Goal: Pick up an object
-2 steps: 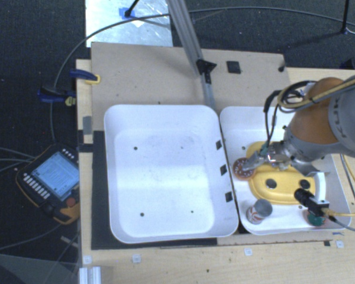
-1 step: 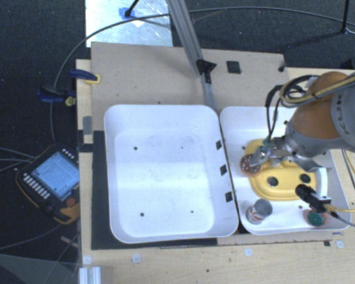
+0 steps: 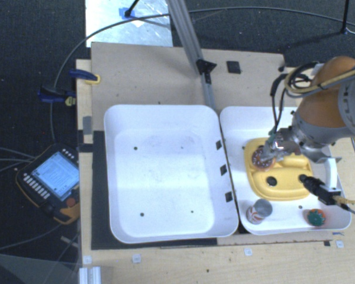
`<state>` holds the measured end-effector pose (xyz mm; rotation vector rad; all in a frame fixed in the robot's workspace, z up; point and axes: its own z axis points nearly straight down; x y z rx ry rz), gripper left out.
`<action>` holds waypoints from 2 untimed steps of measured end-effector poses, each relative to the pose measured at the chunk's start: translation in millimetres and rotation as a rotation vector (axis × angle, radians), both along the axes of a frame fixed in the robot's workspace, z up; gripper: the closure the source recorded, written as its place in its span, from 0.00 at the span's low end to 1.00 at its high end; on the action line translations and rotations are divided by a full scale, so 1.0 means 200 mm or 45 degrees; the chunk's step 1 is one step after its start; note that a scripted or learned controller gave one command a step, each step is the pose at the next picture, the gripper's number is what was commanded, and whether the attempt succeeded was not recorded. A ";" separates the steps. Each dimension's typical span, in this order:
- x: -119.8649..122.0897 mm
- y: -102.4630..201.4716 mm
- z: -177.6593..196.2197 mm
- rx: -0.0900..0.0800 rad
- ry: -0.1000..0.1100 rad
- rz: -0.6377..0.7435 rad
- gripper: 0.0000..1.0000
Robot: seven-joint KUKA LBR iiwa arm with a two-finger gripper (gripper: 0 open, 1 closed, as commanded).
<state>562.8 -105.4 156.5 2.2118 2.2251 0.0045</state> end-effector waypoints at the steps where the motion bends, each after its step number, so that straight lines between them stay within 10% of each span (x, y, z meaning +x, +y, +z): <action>1: -0.01 0.03 0.31 0.000 -0.003 0.000 1.00; 2: -0.02 0.00 0.54 0.000 -0.002 -0.001 1.00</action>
